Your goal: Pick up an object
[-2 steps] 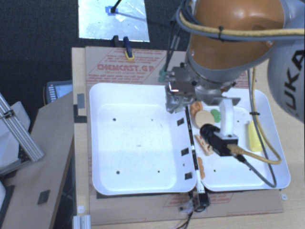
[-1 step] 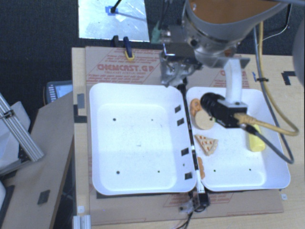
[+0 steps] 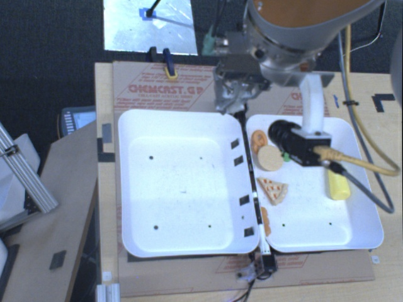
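Note:
The right bin (image 3: 352, 231) holds several small items: an orange round piece (image 3: 257, 139), a tan disc (image 3: 271, 158), a pizza-slice toy (image 3: 273, 190), a yellow block (image 3: 338, 186) and a small orange piece (image 3: 266, 219) by the divider. My gripper (image 3: 234, 100) hangs at the far edge of the bins, above the top of the divider between them, apart from all these items. Nothing shows in it. The grey and orange arm (image 3: 302, 11) looms over the back of the right bin.
The left bin (image 3: 176, 181) is a shallow white tray beside the right one. A black cylindrical unit (image 3: 295, 143) on a white bracket, with a yellow cable (image 3: 365, 165), hangs over the right bin's back half. Cardboard lies under both bins.

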Controlling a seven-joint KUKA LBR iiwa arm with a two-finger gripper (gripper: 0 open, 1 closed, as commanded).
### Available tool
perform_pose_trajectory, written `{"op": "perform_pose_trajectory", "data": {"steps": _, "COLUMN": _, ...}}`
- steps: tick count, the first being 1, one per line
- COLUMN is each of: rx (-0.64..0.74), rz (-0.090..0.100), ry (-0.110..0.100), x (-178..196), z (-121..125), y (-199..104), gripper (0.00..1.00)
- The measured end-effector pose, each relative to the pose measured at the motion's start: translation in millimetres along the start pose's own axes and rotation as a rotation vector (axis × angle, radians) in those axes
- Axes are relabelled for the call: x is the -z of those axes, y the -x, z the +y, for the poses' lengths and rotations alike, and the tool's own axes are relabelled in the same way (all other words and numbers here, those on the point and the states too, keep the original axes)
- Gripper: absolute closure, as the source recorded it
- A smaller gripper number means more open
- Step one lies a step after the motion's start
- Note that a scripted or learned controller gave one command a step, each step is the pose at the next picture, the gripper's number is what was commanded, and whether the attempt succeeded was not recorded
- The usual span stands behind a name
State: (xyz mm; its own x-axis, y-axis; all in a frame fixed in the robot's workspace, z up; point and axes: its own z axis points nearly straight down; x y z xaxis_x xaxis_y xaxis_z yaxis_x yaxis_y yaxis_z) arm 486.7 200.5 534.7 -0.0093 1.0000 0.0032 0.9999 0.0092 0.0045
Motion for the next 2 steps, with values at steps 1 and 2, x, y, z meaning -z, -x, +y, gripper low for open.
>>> {"op": "perform_pose_trajectory", "data": {"steps": 1, "rx": 0.005, "rz": 0.001, "ry": 0.001, "x": 11, "z": 0, "y": 0, "gripper": 1.00}}
{"op": "perform_pose_trajectory", "data": {"steps": 2, "rx": 0.010, "rz": 0.003, "ry": 0.003, "x": 22, "z": 1, "y": -1, "gripper": 1.00}}
